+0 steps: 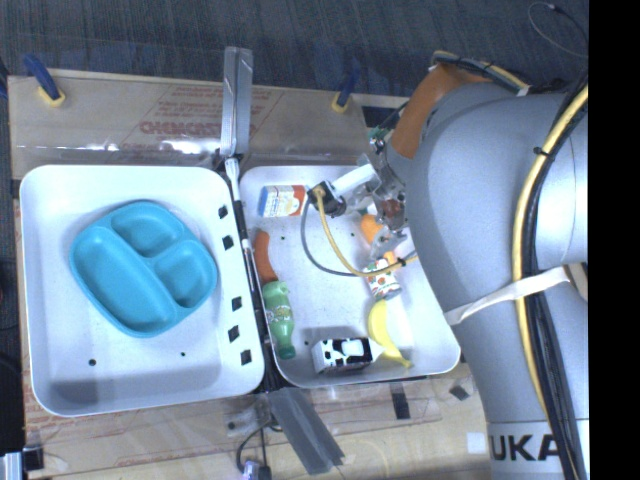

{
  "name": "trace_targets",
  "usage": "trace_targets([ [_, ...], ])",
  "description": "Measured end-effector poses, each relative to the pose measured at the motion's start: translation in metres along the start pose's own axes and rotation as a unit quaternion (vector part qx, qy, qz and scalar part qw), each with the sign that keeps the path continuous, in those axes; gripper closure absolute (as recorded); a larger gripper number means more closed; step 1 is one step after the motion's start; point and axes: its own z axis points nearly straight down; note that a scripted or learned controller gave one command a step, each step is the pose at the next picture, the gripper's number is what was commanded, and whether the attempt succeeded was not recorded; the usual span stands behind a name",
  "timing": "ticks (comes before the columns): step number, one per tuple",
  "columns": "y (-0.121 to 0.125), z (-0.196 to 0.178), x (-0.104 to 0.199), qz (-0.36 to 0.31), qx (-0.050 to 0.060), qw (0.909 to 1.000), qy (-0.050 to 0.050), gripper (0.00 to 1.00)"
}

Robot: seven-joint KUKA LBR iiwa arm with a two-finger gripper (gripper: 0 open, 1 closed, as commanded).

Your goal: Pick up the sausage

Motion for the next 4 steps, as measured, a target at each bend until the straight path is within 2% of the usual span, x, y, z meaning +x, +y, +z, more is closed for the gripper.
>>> trace_targets([
  [1,-0.082,-0.001,0.009,-0.022,0.002,0.9998,-0.002,0.0],
  [2,-0.085,-0.106,-0.015,-0.031,0.0,0.9995,-0.001,0.0],
  [3,-0.155,-0.099,0.025,0.005,0.0,1.0,0.0,0.0],
  [4,-0.243,-0.098,-0.028,-0.024,0.0,0.9997,-0.002,0.0],
])
